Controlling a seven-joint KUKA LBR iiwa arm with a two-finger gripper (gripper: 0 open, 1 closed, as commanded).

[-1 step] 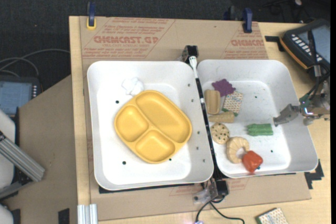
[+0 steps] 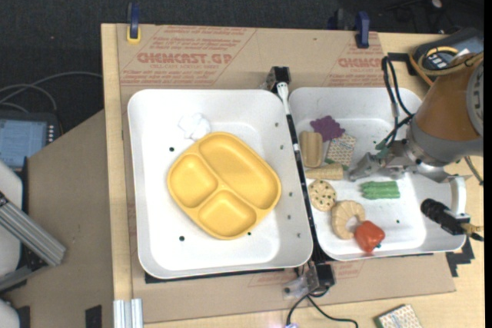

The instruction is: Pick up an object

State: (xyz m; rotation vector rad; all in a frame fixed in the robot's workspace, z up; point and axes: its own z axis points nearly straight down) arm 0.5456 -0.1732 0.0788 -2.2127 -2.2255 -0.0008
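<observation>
Left bin [image 2: 146, 188] yellow tray [image 2: 223, 184], right bin [image 2: 400, 242] toys (perhaps food)

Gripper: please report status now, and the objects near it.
Gripper low in right bin, beside green piece; nothing seen between its fingers. Cookie, red piece, purple piece loose nearby. Yellow tray in left bin.

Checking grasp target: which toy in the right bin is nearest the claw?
The green bar-shaped toy, lying flat just below the claw. The cookie, croissant and red piece sit farther off.
</observation>
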